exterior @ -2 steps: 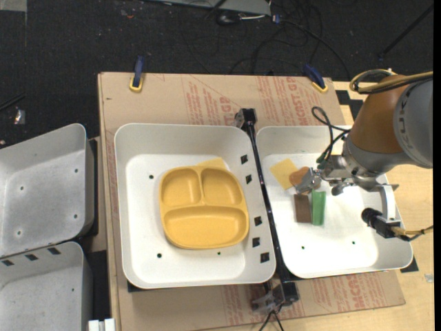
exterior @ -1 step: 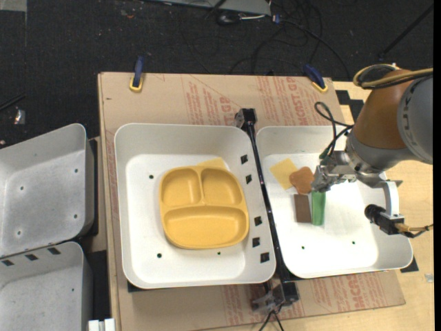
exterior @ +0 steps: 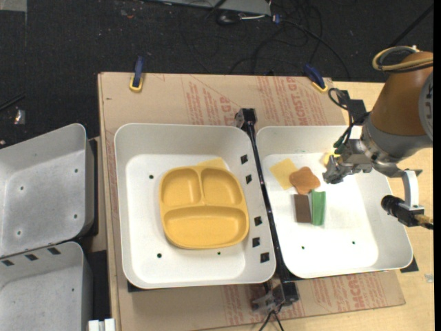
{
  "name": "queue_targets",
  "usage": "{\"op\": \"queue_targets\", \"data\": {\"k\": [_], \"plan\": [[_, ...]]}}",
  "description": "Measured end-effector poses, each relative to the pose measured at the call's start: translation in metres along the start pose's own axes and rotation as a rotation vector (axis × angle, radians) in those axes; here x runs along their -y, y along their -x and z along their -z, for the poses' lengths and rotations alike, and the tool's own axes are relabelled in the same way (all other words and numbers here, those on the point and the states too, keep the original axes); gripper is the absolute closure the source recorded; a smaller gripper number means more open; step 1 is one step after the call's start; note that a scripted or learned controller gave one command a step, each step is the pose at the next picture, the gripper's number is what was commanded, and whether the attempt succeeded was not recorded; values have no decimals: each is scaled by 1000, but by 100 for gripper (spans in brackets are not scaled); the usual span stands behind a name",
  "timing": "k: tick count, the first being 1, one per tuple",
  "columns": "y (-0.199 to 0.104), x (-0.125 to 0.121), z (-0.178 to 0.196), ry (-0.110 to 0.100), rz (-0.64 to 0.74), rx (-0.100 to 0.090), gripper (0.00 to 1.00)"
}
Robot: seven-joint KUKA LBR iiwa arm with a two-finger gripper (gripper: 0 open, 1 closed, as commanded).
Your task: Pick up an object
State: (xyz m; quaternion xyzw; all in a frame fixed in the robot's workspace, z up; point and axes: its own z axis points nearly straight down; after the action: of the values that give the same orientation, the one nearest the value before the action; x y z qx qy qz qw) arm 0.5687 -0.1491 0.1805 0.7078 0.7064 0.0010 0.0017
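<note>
Looking down, I cannot tell my claw's (exterior: pixel 333 172) state; it hangs beside the brown lump (exterior: pixel 304 179) in the right bin (exterior: pixel 358 254). Crowded neighbors could make it slip.

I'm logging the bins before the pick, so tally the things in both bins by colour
Yellow: 2, divided tray, flat piece
Orange-brown: 1, rounded piece
Dark brown: 1, block
Green: 1, block
Total: 5
</note>
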Motion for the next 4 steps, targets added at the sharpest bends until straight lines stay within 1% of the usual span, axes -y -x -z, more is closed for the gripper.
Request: {"op": "queue_targets", "data": {"k": [1,2,3,4], "plan": [[-5,-10,51,1,5,0,100],[-5,-11,77,0,4,0,100],[-51,-28,72,-2,9,-1,100],[-102,-40,78,-1,9,-1,100]]}}
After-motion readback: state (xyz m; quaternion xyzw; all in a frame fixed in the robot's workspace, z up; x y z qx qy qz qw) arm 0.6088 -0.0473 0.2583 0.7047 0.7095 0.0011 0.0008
